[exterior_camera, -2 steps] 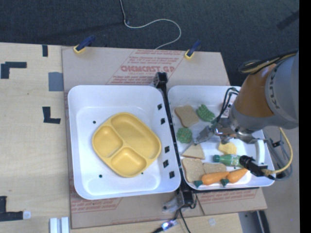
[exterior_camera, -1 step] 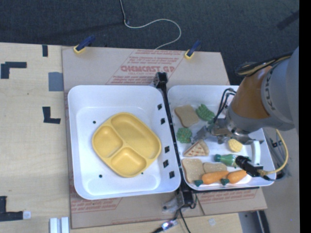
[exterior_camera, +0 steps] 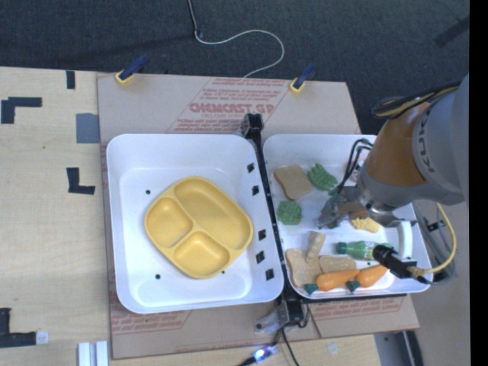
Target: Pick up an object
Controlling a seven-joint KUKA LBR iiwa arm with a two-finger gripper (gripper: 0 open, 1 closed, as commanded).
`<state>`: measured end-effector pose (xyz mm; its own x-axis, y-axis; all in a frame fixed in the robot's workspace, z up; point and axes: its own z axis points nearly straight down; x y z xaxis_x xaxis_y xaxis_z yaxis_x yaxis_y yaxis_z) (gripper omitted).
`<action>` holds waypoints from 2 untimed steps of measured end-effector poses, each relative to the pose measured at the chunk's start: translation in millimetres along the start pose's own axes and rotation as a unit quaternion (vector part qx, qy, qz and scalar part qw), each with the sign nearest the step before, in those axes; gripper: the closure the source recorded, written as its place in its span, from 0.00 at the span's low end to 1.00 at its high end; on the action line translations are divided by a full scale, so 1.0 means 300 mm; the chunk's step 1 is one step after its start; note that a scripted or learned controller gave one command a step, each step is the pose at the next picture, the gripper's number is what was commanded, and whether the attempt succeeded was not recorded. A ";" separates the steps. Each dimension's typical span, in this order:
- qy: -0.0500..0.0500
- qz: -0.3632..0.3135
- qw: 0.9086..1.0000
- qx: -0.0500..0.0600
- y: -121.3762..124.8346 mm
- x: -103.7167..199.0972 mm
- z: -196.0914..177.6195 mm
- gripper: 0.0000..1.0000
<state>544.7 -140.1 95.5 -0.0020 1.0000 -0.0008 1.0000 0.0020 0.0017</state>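
My gripper (exterior_camera: 332, 215) is low inside the right bin (exterior_camera: 305, 145), near its middle, on the grey arm with the orange band (exterior_camera: 393, 152). Around it lie toy foods. A green broccoli piece (exterior_camera: 289, 212) sits to its left and a brown bread slice (exterior_camera: 292, 180) lies up and left. A green leafy piece (exterior_camera: 322, 176) is just behind it, and a yellow piece (exterior_camera: 367, 223) touches its right side. In front are a pale stick (exterior_camera: 313, 244), a green bottle (exterior_camera: 358, 248), a cracker (exterior_camera: 336, 264) and an orange carrot (exterior_camera: 351, 279). Nothing shows held in the gripper.
The left bin (exterior_camera: 122, 166) holds a yellow divided plate (exterior_camera: 198, 226). A black divider clip (exterior_camera: 252, 124) sits where the two bins meet. Cardboard (exterior_camera: 229, 105) lies under both bins, and a cable (exterior_camera: 236, 40) loops behind them.
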 end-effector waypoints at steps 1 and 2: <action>0.000 0.000 1.000 0.000 -0.007 -0.003 -0.207 1.00; 0.000 0.000 1.000 -0.002 0.002 0.011 -0.417 1.00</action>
<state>545.1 -136.8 220.6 -0.0020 1.0000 -0.0010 1.0000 0.0020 0.0048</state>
